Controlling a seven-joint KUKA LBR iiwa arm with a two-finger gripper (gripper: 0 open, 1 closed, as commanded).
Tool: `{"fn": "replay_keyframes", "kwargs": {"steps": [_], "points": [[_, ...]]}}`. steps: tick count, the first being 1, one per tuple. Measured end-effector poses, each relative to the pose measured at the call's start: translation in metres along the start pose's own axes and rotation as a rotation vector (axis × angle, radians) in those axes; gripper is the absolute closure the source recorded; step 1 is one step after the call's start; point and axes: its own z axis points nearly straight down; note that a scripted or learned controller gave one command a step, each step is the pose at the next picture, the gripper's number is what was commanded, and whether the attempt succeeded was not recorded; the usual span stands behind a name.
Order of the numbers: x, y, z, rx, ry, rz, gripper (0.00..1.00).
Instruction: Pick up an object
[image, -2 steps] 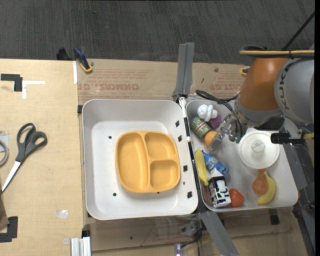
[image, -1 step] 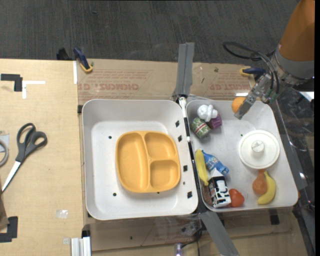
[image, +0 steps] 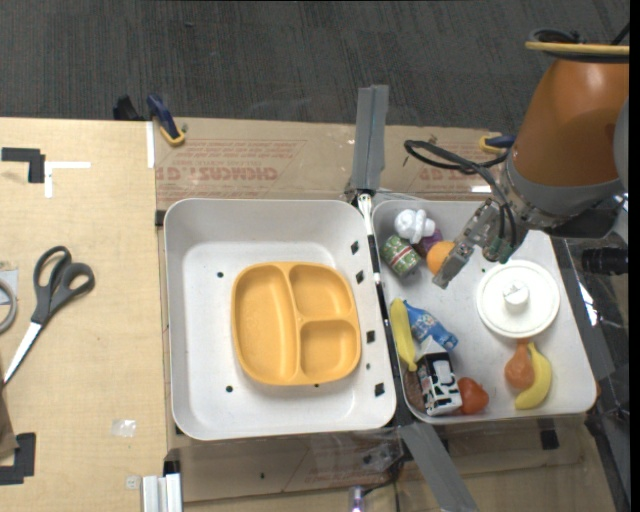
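My gripper (image: 475, 258) hangs over the upper middle of the right bin (image: 575, 405), open, with nothing between its fingers. Its left finger (image: 454, 266) is right beside a small orange ball (image: 436, 256). A green can (image: 402, 256), a white toy (image: 410, 222) and a purple piece (image: 431, 233) lie just left of that. A round white lidded dish (image: 517, 298) sits just right of the gripper. Lower down lie a yellow banana-shaped toy (image: 402, 335), a blue and white packet (image: 432, 328), a black and white can (image: 437, 383), a red piece (image: 473, 397), an orange fruit (image: 517, 368) and a banana (image: 541, 381).
The left bin (image: 190, 300) holds a yellow divided plate (image: 297, 322). Scissors (image: 48, 292) lie on the wooden bench at far left, and a blue clamp (image: 165, 118) sits at the back. The arm's orange band (image: 575, 115) fills the upper right corner.
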Motion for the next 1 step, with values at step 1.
{"fn": "replay_keyframes", "kwargs": {"steps": [1], "points": [[0.1029,-0.0025,-0.0279,0.001,0.0,0.138,1.0]]}}
